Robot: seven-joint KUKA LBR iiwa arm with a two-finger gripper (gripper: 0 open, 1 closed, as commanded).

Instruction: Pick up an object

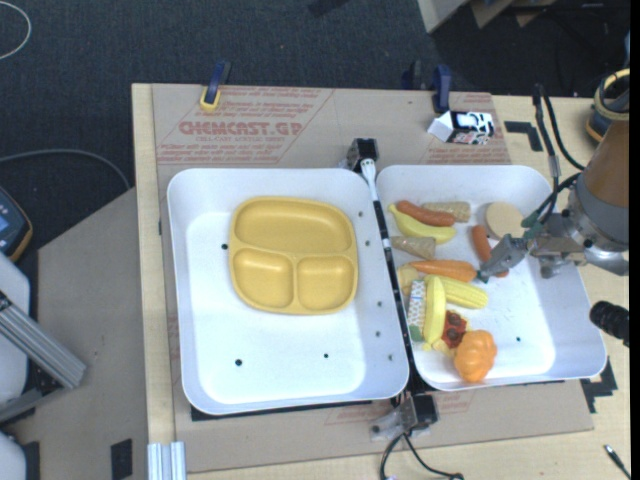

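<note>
Camera view looked down at a slant on the desk [300, 118], where two shallow white bins sat side by side. The left bin [200, 348] carried a yellow divided plate [293, 253]. The right bin [570, 318] carried a heap of toy food, and that was where anything to be picked lay. The tool [503, 256] had reached in from the right and hung low over the middle of the right bin, pointing left and a little downward.

Nearest it lay an orange carrot [445, 268], with its long axis running left to right and its right end just beside the tool's tip, perhaps touching it. A small reddish sausage [481, 241] lay just above and left of the tip, lying roughly up and down the view. A round tan biscuit [504, 216] sat just beyond that. Farther left and lower lay a corn cob [458, 292], a banana [434, 311] and an orange pepper [475, 355], all well clear of the tip.

So the likeliest target lay to the tool's left, close under it, and a short drop leftward would probably meet the carrot end-on, not across its width. Nothing was visibly gripped. Whether the tool was released or clenched could not be told at this scale.
</note>
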